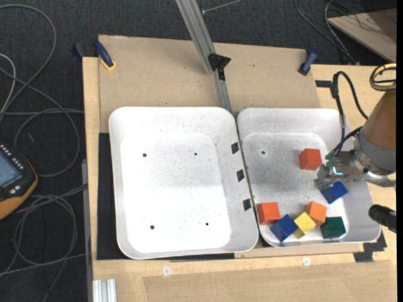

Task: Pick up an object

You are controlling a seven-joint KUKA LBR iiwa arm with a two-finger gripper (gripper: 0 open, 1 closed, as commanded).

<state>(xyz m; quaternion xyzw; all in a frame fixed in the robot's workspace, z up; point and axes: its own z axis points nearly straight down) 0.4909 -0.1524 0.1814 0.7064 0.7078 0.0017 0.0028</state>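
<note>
Arm comes in from the right, hand [330, 176] low over the right bin [277, 128], near its right wall. Can't tell whether the hand is apart or together; it's too small and partly masked by the wrist.

Blocks, relative to the hand:
- blue cube [334, 191]: directly under/in front of the hand, touching or nearly so, tilted. Can't confirm it's clamped.
- orange cube [309, 158]: just up and left of the hand, close but apart from it.
- small orange cube [317, 211]: below the hand, near the bin's front edge.
- yellow cube [305, 223]: below and slightly left, touching the small orange one.
- second blue cube [284, 227]: further left along the front wall, beside the yellow.
- third orange cube [269, 212]: lower left of the hand, by the bin's left wall, just beside the second blue cube.
- green cube [333, 228]: straight below the hand, in the front right corner.

Left bin [170, 121] sits well left of the hand, edge to edge with the right bin. Both are on the table [157, 61]. A metal strut [200, 30] runs up from the seam between the bins.
</note>
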